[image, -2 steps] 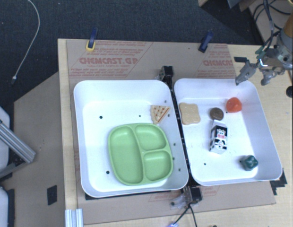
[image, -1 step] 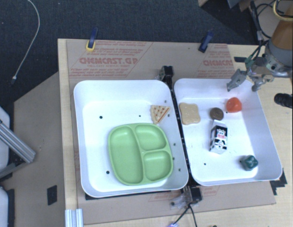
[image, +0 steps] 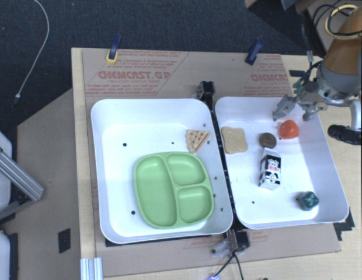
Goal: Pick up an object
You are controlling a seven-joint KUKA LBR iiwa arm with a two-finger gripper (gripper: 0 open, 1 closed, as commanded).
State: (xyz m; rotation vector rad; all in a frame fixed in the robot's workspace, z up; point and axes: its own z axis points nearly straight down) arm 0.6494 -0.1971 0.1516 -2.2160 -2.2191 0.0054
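An orange-red ball is lying in the far part of the right bin, just below the gripper, which is hanging over it with its fingers spread apart and nothing between them. A brown round piece is sitting just left of the ball, a tan slab further left. Nearer, a black-and-white carton and a dark green lump are resting. The left bin is holding a green divided plate and a waffle wedge.

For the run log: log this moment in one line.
pincer open, above right bin far edge | nearest: orange ball | holding nothing | green tray in left bin
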